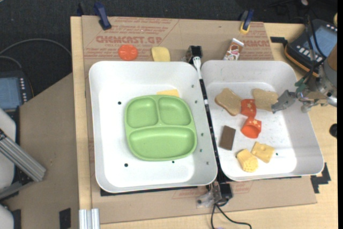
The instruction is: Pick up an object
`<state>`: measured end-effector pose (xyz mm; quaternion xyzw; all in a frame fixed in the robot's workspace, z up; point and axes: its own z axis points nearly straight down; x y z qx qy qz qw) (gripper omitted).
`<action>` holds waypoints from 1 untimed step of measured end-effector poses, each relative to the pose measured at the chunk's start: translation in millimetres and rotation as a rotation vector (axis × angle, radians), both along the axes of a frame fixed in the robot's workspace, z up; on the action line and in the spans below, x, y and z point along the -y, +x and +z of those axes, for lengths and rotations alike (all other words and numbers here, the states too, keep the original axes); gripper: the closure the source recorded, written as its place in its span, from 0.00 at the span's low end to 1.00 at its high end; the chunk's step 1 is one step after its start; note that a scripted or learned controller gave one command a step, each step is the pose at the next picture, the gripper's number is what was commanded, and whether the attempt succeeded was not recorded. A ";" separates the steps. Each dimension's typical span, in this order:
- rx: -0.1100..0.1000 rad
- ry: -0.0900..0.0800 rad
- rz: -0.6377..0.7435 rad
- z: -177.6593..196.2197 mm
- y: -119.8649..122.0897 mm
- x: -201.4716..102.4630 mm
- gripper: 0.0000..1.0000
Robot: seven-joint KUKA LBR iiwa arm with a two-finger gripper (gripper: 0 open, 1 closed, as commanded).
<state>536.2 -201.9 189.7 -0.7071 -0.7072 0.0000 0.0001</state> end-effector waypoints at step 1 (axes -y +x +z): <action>-0.008 0.006 0.007 -77.9 12.2 -75.6 0.00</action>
